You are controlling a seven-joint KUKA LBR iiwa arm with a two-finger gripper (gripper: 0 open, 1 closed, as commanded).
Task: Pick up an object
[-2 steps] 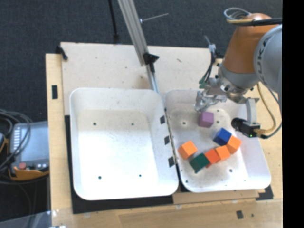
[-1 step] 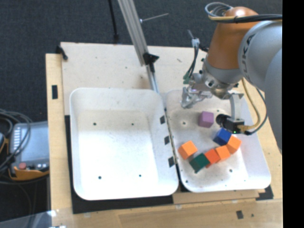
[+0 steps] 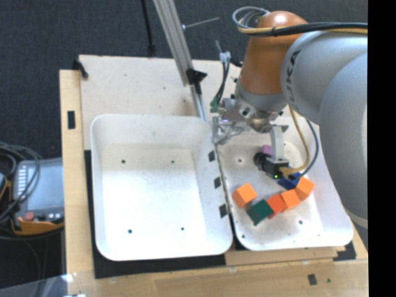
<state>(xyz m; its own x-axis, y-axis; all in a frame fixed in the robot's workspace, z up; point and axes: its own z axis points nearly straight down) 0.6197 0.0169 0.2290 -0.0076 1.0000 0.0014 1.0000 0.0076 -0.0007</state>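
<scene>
seemingly mid-approach, gripper (image 3: 221, 130) beyond the nearest orange block (image 3: 244, 194), clenched or released impossible to tell; next calls for dropping onto it, clear of the neighbouring green block (image 3: 260, 211).

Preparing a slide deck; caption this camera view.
Gripper at the edge of the right bin; orange block and green block lie nearby.

From where I stood, the grey arm with its orange band (image 3: 272, 48) reached in from the right. Its metal gripper (image 3: 223, 129) hung over the upper left corner of the right-hand shallow white bin (image 3: 325, 228), close to the left-hand white bin (image 3: 154, 178). Lower in the right-hand bin, an orange cube (image 3: 244, 194) lay just beside a dark green cube (image 3: 260, 211), from which a row of orange blocks (image 3: 289, 199) climbed rightward, a small blue block (image 3: 288, 181) against it.
</scene>
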